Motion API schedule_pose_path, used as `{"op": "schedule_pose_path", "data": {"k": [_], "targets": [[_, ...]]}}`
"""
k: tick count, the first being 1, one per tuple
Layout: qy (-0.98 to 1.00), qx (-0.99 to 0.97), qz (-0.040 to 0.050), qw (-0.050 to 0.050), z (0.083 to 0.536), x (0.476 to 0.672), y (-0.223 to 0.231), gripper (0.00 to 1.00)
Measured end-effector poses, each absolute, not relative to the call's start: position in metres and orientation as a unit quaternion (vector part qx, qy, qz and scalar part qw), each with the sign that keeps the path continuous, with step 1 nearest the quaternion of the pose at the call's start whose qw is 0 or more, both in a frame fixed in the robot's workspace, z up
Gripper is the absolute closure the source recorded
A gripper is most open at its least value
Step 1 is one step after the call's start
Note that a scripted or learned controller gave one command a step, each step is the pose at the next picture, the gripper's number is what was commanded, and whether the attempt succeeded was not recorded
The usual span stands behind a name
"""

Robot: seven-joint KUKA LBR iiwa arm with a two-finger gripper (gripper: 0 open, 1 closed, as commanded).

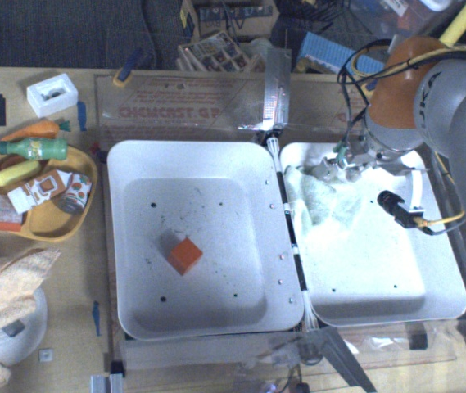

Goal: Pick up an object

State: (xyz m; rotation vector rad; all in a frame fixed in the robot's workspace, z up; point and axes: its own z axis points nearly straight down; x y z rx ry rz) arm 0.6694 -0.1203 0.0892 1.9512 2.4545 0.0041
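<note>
- While the arm (454,105) reaches in from the right, the gripper (341,160) sits low over the right bin (380,293), near its back-left corner.
- Gripper state: can't tell how far open it is, or whether it has hold of anything. That spot is washed out by glare and blur.
- Orange band (400,76) above the wrist hangs over the right bin's back edge.
- Pale crumpled wad (324,201), maybe thin film or cloth, lies in the right bin toward the back of its left half, just beside the gripper. Can't tell if the two touch.
- Orange cube (185,255) lies in the left bin (134,170), about mid-floor and a bit toward the front edge. It's turned so that one corner points at that edge, and it's well apart from the gripper.
- Left bin floor has a few dark specks around the cube.
- Bins stand side by side, with their rims meeting down the middle.
- Clear panel (187,109) with red lettering lies flat just behind the left bin's back edge.
- Yellow bowl (52,223) is on the bench near its left edge, well clear of the bins. It holds a green bottle (36,149), a banana (7,174) and some packets (48,188).
- White box (52,95) sits behind the bowl, toward the bench's back edge.
- Beige cloth (7,289) is bunched at the bench's front-left corner.
</note>
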Motion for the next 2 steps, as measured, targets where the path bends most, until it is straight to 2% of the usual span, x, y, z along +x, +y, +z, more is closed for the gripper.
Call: {"op": "schedule_pose_path", "data": {"k": [1, 2], "targets": [[0.721, 0.693, 0.0004, 0.003, 0.197, 0.632, -0.173, 0.0], [0.763, 0.646, 0.0008, 0.003, 0.219, 0.632, -0.151, 0.0]]}}
